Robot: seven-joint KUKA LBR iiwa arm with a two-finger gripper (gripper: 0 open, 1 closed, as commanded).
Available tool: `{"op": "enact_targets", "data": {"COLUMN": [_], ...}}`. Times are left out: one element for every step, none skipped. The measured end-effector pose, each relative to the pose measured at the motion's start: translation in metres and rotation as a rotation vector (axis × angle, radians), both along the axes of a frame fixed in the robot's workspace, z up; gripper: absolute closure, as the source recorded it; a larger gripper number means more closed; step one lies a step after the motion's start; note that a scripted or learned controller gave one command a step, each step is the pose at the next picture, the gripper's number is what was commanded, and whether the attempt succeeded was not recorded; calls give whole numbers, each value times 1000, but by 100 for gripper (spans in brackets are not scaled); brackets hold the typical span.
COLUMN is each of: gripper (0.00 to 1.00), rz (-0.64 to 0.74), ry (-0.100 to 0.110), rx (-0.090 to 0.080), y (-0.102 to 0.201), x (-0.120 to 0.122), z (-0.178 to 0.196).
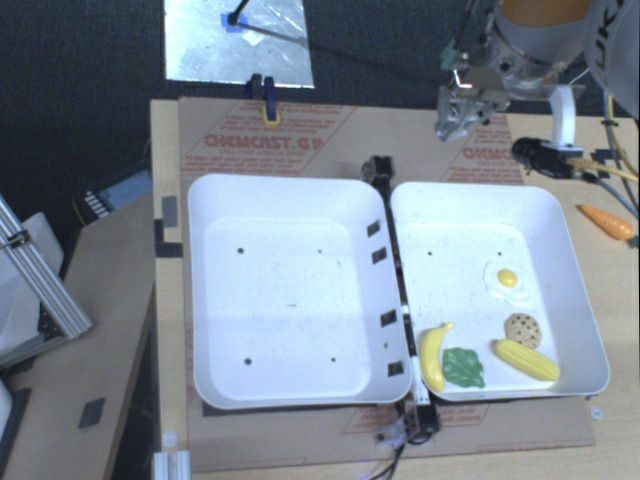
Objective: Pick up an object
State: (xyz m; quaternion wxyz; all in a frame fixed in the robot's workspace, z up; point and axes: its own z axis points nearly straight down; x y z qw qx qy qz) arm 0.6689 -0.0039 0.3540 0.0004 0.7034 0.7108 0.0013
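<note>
Camera view: two bins (285,193), right one holds one banana (433,356), corn (526,360), cookie (522,328), egg (507,279), green leaf (464,367); board reads "CHEMCAST"; gripper (460,118) state unclear.

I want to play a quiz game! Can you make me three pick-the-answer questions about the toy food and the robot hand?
1. Where is the toy food?
A. left bin
B. right bin
C. on the floor

2. How many toys lie in that bin?
A. two
B. five
C. nine

3. Where is the hand?
A. above the far edge of the bench
B. down in the left bin
C. touching the egg

Answers:
1 B: the banana, leaf, corn, cookie and egg all lie in the right bin.
2 B: those make five.
3 A: the hand hangs beyond the bins.
</note>
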Motion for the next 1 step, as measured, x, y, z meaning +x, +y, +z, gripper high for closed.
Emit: {"op": "enact_targets", "data": {"gripper": [100], "rz": [-1], "ry": [10], "rx": [1], "y": [78], "x": [-2], "z": [-176]}}
